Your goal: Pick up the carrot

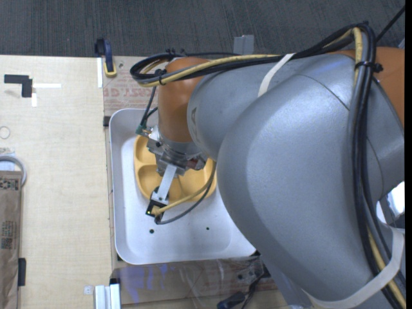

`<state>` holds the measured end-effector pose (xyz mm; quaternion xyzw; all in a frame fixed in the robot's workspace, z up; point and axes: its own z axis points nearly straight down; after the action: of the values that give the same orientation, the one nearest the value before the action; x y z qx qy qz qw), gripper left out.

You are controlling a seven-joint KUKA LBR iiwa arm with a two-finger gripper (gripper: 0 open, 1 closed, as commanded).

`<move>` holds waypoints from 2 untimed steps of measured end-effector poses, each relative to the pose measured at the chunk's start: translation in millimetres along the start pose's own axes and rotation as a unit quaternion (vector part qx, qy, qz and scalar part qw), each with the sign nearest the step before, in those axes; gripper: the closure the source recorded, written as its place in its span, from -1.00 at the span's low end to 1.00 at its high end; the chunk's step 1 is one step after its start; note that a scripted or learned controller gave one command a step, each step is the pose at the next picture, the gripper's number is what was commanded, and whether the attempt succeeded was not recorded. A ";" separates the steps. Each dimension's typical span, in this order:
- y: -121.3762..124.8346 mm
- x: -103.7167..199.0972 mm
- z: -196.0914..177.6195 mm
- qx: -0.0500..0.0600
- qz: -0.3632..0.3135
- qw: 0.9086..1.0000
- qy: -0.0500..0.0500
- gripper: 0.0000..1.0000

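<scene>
Though the gripper (172,161) sits low over a yellow dish (144,172) in the white bin (120,198), I can't tell its grip; pickup seems unfinished.

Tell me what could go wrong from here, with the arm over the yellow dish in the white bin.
1. The grey arm's orange-banded wrist covers the middle of the yellow sectioned plastic dish, so whatever lies there is hidden. A grasp might catch the dish's divider or rim instead.
2. The dish looks loose in the shallow white bin, so a downward push might slide or tip it.
</scene>
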<state>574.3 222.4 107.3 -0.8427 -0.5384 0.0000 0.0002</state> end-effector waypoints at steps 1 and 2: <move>23.8 -45.6 -103.7 0.001 0.061 0.998 -0.003 1.00; 12.9 9.9 -225.1 0.001 0.024 1.000 -0.003 1.00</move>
<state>590.3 225.8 332.3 -0.8551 -0.5184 0.0026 -0.0005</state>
